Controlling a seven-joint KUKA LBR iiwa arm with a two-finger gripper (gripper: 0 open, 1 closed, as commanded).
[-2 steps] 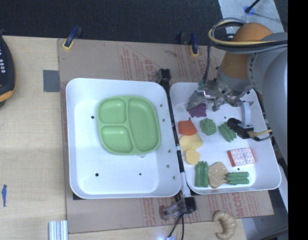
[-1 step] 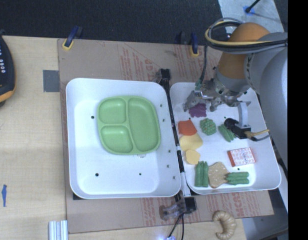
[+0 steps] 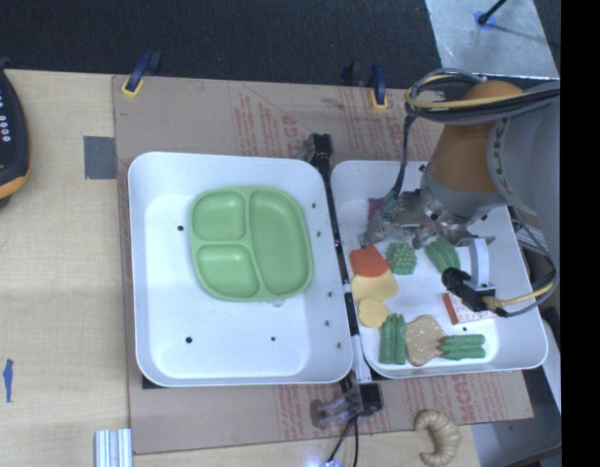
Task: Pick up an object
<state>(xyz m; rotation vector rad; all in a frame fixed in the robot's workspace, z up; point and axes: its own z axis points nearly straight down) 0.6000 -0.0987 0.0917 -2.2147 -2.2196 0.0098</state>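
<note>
My gripper [image 3: 416, 232] hangs low over the back of the right bin [image 3: 518, 358], under the grey arm with the orange band. Just in front of it lie a bumpy green piece [image 3: 402, 258] and a green pod [image 3: 441, 254]. To their left sits an orange-red piece [image 3: 368, 261], with a yellow piece [image 3: 375, 285] and a pale yellow disc [image 3: 373, 311] in front of that. Near the front wall lie a pair of green beans [image 3: 393, 339], a tan piece [image 3: 423, 339] and another green piece [image 3: 463, 346]. Nothing can be seen between the fingers.
The left bin [image 3: 163, 339] holds a green divided plate [image 3: 251, 243]. A tan croissant-shaped thing [image 3: 439, 434] lies on the bench in front of the right bin. A small red piece [image 3: 450, 309] lies by the right bin's middle. A handset [image 3: 3, 134] rests at the far left.
</note>
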